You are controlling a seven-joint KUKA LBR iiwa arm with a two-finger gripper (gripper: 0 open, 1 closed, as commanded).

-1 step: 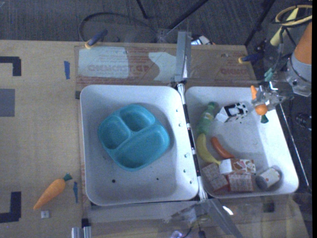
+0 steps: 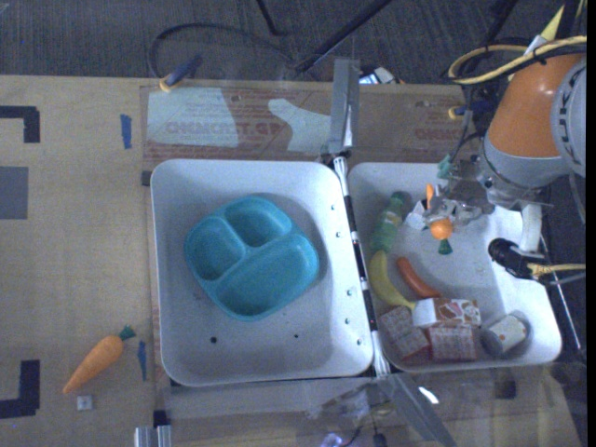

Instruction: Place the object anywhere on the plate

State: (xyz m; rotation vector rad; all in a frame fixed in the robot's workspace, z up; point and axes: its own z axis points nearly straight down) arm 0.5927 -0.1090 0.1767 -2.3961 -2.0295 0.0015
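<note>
A blue divided plate (image 2: 251,256) lies in the left white bin (image 2: 177,343), a little left of its middle. My gripper (image 2: 441,214) hangs over the upper middle of the right bin (image 2: 545,329), far from the plate. A small orange piece with a green tip (image 2: 441,232) shows right under the gripper; whether it is gripped or just lies beneath is unclear. In the right bin lie a green bottle (image 2: 388,220), a yellow banana (image 2: 384,282), a red-orange sausage-like toy (image 2: 415,277), small printed boxes (image 2: 438,331) and a grey can (image 2: 506,333).
A toy carrot (image 2: 94,362) lies on the bench left of the bins. A metal divider (image 2: 358,268) separates the two bins. A black cable end (image 2: 507,254) hangs over the right bin's right side. Cardboard lies behind the bins.
</note>
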